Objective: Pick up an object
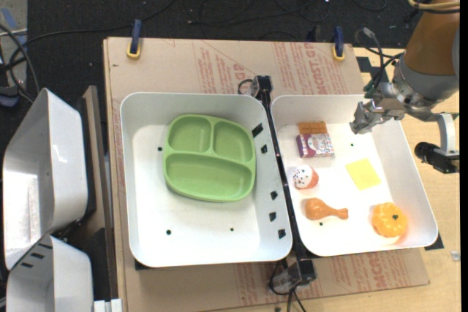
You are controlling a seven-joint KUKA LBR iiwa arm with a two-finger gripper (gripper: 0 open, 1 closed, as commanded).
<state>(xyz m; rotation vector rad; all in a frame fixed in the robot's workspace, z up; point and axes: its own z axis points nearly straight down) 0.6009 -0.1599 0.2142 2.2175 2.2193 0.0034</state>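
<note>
Left of gripper [363,121]: snack box [316,142].

2 white bins [139,157], 1 green tray [210,158], 5 small items, 2 clamps [134,40].

Open floor surrounds the yellow square [363,174], while the carton [315,140], ball [303,176] and drumstick [325,210] crowd the divider.

Green divided plate [210,158] seen in white left bin [139,179]; yellow square [363,174], orange drumstick [325,210], orange pumpkin [388,220], purple-orange carton [315,140] noted.
</note>
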